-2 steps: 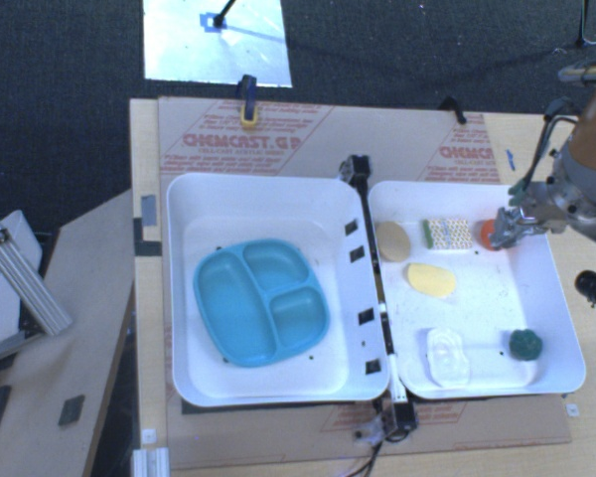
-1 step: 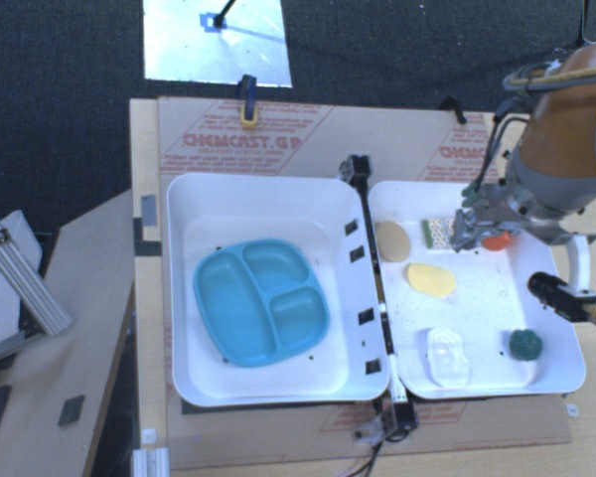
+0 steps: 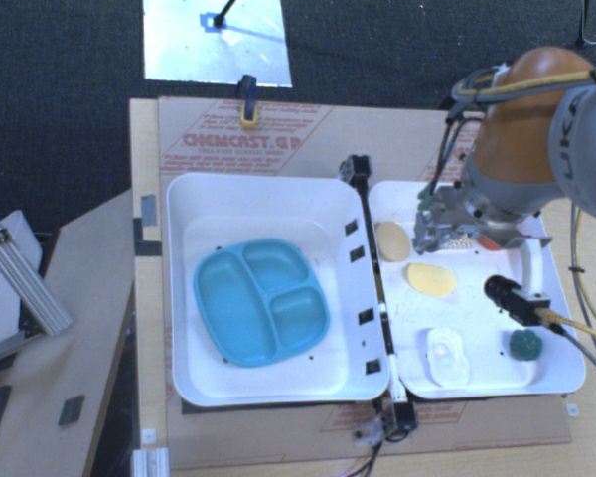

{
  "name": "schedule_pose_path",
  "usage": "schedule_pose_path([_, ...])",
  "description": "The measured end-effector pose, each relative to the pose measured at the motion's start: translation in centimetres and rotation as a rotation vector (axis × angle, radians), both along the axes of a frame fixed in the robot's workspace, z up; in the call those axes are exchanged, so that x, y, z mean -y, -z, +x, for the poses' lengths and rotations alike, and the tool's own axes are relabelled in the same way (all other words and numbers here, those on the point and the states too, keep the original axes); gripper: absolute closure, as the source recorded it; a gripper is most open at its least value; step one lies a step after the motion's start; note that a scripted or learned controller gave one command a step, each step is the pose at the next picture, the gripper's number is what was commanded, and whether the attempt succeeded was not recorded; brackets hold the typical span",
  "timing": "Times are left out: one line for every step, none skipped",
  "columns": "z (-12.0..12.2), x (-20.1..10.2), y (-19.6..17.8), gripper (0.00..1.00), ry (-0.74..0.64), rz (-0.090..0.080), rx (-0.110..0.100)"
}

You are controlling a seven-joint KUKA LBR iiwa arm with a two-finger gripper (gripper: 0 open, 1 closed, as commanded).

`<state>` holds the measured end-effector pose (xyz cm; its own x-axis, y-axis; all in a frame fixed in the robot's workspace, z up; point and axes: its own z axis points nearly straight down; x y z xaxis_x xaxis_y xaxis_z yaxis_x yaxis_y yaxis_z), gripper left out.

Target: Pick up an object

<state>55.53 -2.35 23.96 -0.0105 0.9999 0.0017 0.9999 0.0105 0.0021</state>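
Four small items in right bin (image 3: pixel 566 371); gripper (image 3: pixel 429 235) beside tan piece (image 3: pixel 392 239), open-or-closed unclear. Piece likely light, smooth; grip across narrow width.

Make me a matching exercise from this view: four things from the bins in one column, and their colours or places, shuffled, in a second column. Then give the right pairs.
Things:
1. divided tray
2. flat oval piece
3. small round lump
4. moulded white piece

Descriptions:
A. dark teal, near the right bin's front right corner
B. light blue, lying in the left bin
C. white, near the right bin's front edge
D. yellow, in the middle of the right bin

Pairs: 1-B, 2-D, 3-A, 4-C
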Motion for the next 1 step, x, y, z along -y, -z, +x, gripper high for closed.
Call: schedule_pose_path([1.01,-4.90,1.27,1.00,0.001,0.000,-0.001])
